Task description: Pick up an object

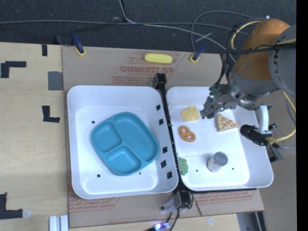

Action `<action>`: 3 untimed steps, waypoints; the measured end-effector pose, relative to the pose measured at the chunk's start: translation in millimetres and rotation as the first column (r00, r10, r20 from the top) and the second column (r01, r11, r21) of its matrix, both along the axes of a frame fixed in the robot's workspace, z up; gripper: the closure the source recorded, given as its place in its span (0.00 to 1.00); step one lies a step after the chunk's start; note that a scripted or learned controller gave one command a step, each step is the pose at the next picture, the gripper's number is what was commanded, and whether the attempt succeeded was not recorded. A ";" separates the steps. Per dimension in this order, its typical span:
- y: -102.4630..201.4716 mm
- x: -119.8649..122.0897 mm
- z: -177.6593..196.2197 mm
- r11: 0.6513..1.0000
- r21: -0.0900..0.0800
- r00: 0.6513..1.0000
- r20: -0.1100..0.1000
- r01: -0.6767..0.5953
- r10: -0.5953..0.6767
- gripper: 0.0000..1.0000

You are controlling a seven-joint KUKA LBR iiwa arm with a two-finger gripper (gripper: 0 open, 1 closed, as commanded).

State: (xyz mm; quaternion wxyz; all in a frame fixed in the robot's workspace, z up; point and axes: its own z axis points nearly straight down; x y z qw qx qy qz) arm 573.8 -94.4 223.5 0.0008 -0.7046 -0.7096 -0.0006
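The right bin [240,177] holds a yellow cheese square [190,114], a brown pretzel [186,133], a tan pizza-like wedge [225,123], a small grey can [217,160] and a green leafy piece [183,165]. My gripper [211,109] hangs over the bin's upper part, between the cheese square and the wedge, close to both. I see nothing between its dark fingers. The arm's orange band [262,47] rises to the upper right.
The left bin [79,129] holds a blue divided plate [125,142]. A yellow banana-like object [158,58] lies on the cardboard behind the bins. Black clips line the divider [163,124] between the bins. Cables cross the dark backdrop above.
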 end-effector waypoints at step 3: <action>153.6 1.4 -11.4 1.000 -0.001 1.000 -0.001 0.001 -0.001 1.00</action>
